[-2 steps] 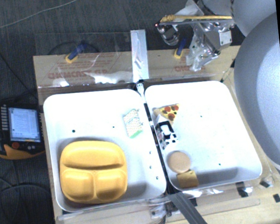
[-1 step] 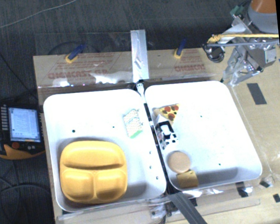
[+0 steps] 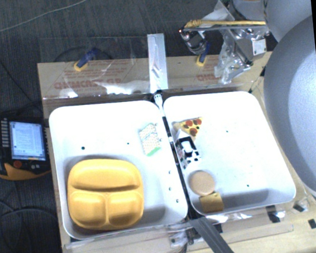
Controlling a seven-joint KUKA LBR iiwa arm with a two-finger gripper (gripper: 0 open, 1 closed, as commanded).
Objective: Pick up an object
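The grey arm with its orange band (image 3: pixel 296 80) is seen filling the right side of the camera view, above the right edge of the worktop (image 3: pixel 107 72). Two shallow white bins are set side by side: the left bin (image 3: pixel 90 124) and the right bin (image 3: pixel 242 131). In the left bin's near-left corner a large yellow moulded plastic piece (image 3: pixel 105 191) is laid. The tool (image 3: pixel 235 59) is held beyond the far rim of the right bin, over the worktop, and nothing is seen in it; whether it is open or closed cannot be told. A round tan disc (image 3: pixel 202 182), a small black-and-white object (image 3: pixel 187 151) and a small yellow-and-red item (image 3: pixel 190 126) are grouped along the right bin's left wall, well apart from the tool. A small pale green-printed packet (image 3: pixel 149 139) is placed near the left bin's right wall.
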